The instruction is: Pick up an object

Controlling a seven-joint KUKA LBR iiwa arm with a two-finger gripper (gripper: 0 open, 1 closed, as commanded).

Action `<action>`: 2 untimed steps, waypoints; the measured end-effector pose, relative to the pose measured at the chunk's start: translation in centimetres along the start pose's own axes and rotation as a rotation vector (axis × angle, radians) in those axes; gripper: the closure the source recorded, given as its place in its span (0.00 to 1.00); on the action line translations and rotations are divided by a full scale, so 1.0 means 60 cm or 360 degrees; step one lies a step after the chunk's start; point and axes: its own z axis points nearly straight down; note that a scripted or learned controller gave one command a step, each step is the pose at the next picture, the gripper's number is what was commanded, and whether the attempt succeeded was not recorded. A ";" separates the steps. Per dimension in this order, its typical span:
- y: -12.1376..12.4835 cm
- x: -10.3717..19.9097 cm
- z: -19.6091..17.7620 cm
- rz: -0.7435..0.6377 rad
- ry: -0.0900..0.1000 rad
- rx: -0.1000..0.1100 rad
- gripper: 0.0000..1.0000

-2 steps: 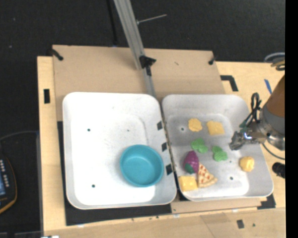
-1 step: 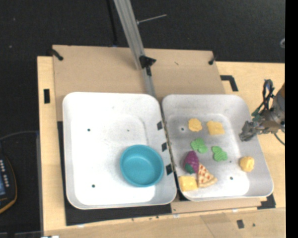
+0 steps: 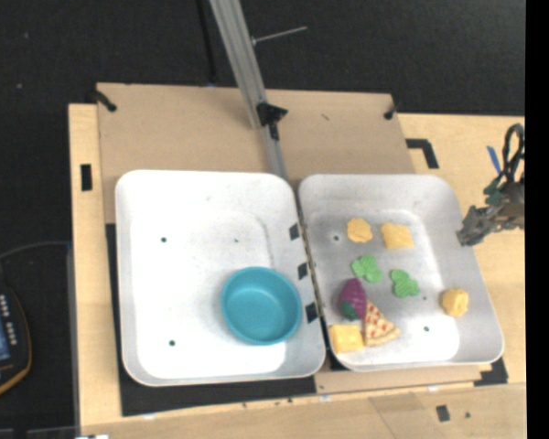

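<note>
Nearest, clustered in the right white bin (image 3: 444,195) as loose pickings: one yellow cheese block (image 3: 346,338), one pizza slice (image 3: 379,325), one purple eggplant (image 3: 351,295), two green pieces, three more yellow lumps. Left, one round blue bowl (image 3: 261,305) alone. Farther right, gripper (image 3: 480,222) at the rim, clear of everything; spread or pressed together, impossible to tell.

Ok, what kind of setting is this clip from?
Most likely a lab bench set up for robot picking trials: two shallow white bins side by side on a board, toy food such as a pizza slice in the right one, and a gripper at its edge.
</note>
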 end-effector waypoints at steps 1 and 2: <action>0.037 0.083 0.022 0.0002 0.0002 0.0003 1.00; 0.061 0.149 0.021 -0.0003 0.0003 0.0001 1.00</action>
